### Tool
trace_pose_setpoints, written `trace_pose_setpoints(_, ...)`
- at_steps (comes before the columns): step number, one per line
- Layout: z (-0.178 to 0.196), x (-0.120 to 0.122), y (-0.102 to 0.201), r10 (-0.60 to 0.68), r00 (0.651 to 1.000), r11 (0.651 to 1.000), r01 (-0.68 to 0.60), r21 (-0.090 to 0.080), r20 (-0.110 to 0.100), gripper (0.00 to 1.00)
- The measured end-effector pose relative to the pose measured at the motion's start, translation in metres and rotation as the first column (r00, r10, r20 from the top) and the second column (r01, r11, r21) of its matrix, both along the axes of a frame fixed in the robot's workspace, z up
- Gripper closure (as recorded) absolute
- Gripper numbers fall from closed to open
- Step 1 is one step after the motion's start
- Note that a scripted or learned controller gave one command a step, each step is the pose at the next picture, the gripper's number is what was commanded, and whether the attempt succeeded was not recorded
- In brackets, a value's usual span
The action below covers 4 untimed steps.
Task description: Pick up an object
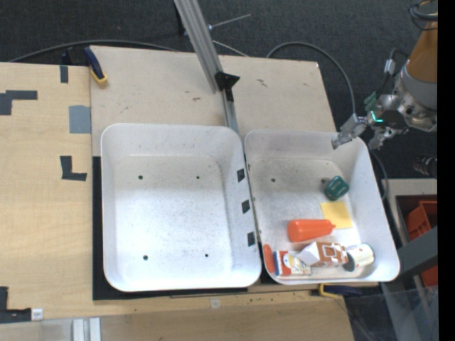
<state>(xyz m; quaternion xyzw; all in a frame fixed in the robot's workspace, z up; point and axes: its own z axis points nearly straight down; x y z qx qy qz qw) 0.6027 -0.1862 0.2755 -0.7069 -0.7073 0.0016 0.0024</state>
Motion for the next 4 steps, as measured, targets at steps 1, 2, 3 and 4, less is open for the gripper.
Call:
trace_pose_setpoints(1, 0.003, 0.001, 0.000, 0.002, 1.000, 1.000, -0.002, -0.002, 0.005, 0.00)
trace_pose_setpoints(2, -0.053, -0.009, -0.003, 0.000, 1.000, 1.000, 0.000, -0.001, -0.001, 0.00)
trace_pose_setpoints(3, -0.110, -0.009, -0.013, 0.000, 1.000, 1.000, 0.000, -0.001, -0.002, 0.00)
trace_pose_setpoints(4, -0.172, -0.017, -0.015, 0.000, 1.000, 1.000, 0.000, 0.000, -0.003, 0.00)
